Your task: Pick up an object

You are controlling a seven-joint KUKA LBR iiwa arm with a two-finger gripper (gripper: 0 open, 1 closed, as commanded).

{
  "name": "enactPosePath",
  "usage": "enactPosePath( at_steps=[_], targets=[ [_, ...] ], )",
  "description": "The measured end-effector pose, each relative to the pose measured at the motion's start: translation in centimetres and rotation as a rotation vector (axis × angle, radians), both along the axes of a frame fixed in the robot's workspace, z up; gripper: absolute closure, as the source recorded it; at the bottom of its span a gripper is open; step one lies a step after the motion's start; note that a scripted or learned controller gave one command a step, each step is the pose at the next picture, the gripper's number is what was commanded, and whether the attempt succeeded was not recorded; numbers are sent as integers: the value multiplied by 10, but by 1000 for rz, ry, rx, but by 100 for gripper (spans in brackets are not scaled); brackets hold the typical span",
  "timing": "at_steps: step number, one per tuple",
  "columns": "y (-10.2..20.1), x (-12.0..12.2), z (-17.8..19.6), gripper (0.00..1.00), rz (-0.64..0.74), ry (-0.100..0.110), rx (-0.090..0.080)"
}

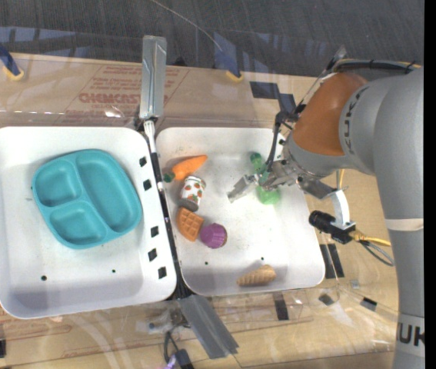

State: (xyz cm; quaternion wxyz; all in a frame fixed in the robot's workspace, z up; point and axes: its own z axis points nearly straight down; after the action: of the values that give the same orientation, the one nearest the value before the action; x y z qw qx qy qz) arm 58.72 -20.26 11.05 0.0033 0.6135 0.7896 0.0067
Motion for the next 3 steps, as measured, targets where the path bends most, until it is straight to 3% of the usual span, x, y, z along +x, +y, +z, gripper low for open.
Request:
enactPosePath(
  at_steps=[1, 2, 3],
  targets=[
    [19, 64, -18, 0, 62, 14, -5],
    [93, 41, -19, 0, -337, 20, -4],
    [93, 42, -9, 100, -333, 21, -3]
  ],
)
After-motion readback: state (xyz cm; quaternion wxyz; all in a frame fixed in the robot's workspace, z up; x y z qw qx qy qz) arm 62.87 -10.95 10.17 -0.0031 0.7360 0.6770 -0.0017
